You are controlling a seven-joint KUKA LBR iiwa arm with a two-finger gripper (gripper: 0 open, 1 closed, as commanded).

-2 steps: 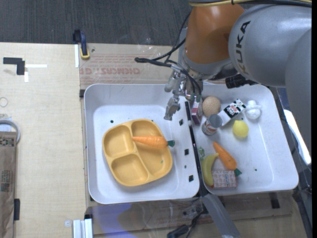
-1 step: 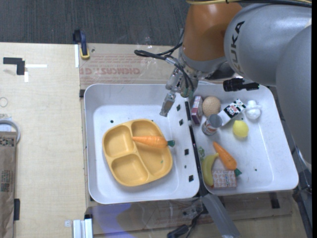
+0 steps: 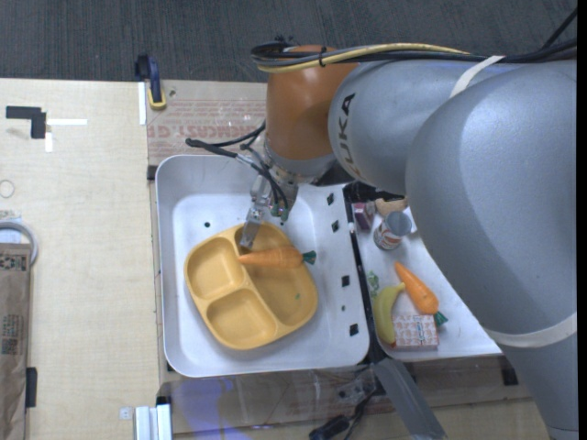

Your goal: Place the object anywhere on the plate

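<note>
A yellow divided plate (image 3: 240, 302) lies in the left white bin (image 3: 183, 209). An orange carrot (image 3: 271, 258) with a green stem end rests across the plate's upper right compartment, pointing right. My gripper (image 3: 253, 228) hangs just above the plate's upper rim, right at the carrot's left end. The grey arm with its orange band comes in from the upper right and hides the bin's far corner.
The right bin (image 3: 468, 342) holds a second carrot (image 3: 417, 288), a yellow-green banana (image 3: 386, 313), a small flat box (image 3: 417, 331) and a small jar (image 3: 390, 234). A divider (image 3: 358, 273) separates the bins. The wooden bench lies to the left.
</note>
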